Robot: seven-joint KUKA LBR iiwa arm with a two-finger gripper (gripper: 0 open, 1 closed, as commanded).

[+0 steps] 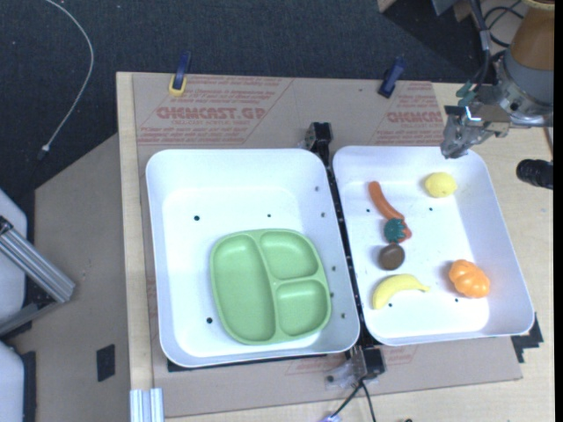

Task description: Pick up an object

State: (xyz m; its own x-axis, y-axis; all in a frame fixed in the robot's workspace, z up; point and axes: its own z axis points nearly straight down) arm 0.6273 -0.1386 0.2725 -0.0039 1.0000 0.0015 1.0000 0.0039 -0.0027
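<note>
A brown board covers the desk [264,104], and two white bins sit side by side on it. The left bin [167,236] holds a green plate [268,284] with three sections. The plate lies toward the front of that bin.

The right bin [501,271] holds the toy food. A long orange carrot [383,200] lies near the bin's left side, slanted. Just below it, touching its lower end, is a small teal ball [396,229]. Below that, very near it, sits a round brown thing [391,256]. A yellow banana [398,289] lies near the front of the bin. To its right, a bit apart, is an orange pepper [469,279]. Up near the back of the bin sits a yellow lemon [440,184].

The tool [456,144] hangs over the back right corner of the right bin, just above the lemon in the picture. It holds nothing. I cannot tell if it is spread apart or closed.
</note>
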